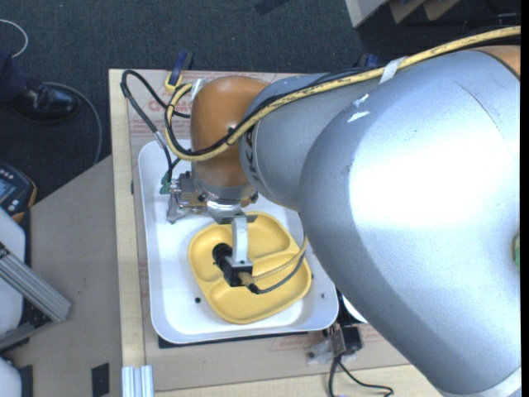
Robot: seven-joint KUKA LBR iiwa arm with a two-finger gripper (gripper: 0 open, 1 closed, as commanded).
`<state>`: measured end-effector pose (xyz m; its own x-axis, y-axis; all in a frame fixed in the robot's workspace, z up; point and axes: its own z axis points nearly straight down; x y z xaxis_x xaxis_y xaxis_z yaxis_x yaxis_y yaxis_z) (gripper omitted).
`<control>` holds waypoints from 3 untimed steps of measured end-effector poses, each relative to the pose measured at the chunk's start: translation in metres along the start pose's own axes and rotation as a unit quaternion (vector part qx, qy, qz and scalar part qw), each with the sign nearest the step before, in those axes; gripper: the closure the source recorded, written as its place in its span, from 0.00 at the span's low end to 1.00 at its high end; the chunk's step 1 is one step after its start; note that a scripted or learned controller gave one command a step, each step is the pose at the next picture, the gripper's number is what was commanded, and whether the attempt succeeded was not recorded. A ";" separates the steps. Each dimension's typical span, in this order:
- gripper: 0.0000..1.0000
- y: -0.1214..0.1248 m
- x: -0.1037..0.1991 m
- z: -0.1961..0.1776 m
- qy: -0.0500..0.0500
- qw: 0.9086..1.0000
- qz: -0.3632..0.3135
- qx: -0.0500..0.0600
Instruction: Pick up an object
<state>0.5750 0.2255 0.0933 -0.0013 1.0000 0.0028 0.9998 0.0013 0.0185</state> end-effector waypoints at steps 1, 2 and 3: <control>0.00 -0.029 -0.084 -0.233 0.000 1.000 0.003 0.000; 0.00 -0.093 -0.027 -0.197 -0.001 1.000 -0.003 0.013; 1.00 -0.089 -0.029 -0.208 -0.001 1.000 0.001 0.010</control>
<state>0.4819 0.1955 0.2997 0.0000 1.0000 0.0005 1.0000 0.0000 -0.0011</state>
